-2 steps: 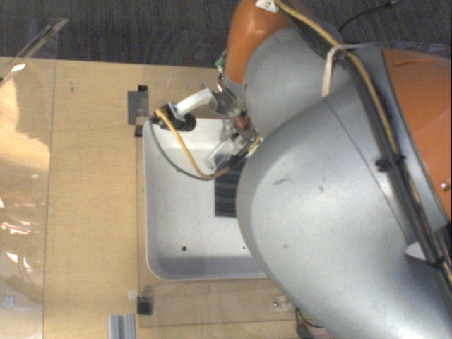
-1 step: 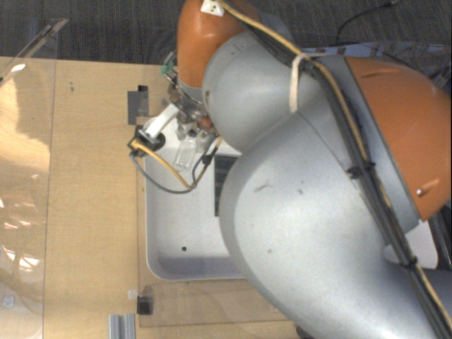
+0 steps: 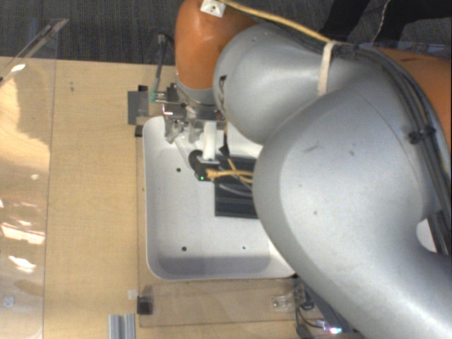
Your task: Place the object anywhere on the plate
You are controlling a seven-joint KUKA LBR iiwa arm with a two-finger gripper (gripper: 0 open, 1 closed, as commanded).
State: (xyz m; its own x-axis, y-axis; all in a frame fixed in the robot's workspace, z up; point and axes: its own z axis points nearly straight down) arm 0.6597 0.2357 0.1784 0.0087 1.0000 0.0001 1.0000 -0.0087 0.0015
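Your grey arm (image 3: 339,168) with its orange band (image 3: 201,37) reaches in from the right over the shallow white plastic bin (image 3: 166,217), which sits on the pale wooden counter (image 3: 85,189). The gripper (image 3: 189,134) hangs near the bin's far-left corner. You cannot tell how the fingers stand; the wrist hardware hides them. Just right of and below them lies a flat dark rectangular object (image 3: 233,196), partly under the arm.
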